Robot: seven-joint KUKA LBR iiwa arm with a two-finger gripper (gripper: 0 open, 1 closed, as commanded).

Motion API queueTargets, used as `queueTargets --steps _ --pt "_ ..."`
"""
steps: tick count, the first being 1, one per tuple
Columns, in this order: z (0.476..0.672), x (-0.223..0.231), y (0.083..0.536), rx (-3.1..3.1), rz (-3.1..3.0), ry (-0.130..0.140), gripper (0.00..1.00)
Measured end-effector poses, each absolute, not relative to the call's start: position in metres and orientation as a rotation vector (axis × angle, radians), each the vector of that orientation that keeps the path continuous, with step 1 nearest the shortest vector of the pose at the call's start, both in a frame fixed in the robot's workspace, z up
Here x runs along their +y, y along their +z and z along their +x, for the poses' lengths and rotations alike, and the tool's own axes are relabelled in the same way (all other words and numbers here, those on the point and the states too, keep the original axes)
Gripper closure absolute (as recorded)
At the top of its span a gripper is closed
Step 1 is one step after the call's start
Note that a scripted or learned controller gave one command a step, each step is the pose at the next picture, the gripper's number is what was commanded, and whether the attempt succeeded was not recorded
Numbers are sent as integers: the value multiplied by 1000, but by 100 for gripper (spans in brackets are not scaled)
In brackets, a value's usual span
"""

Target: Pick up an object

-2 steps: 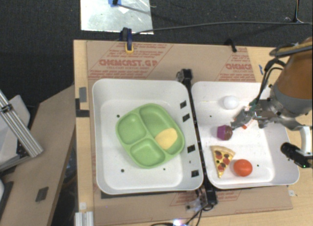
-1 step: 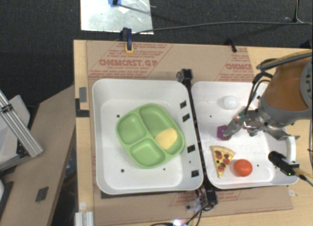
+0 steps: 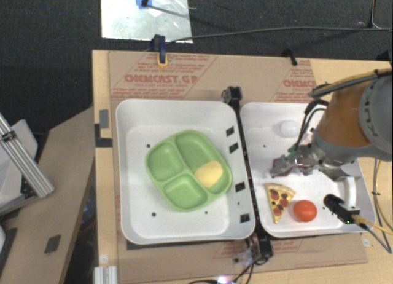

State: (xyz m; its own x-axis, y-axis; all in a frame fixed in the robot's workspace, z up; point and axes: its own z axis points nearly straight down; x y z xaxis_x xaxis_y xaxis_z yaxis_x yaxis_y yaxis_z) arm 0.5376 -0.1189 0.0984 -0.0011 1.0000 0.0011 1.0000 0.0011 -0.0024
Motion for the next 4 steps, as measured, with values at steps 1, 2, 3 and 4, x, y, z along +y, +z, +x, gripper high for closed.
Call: queueTargets --steps 1,2,3,4 --pt "538 -119 84 -2222 -2220 0 0" --pt "539 -119 95 -2224 -2222 -3 100" --pt "546 -125 141 -2229 -2222 -5 100" --pt "553 -124 187 -2230 -2220 -5 100"
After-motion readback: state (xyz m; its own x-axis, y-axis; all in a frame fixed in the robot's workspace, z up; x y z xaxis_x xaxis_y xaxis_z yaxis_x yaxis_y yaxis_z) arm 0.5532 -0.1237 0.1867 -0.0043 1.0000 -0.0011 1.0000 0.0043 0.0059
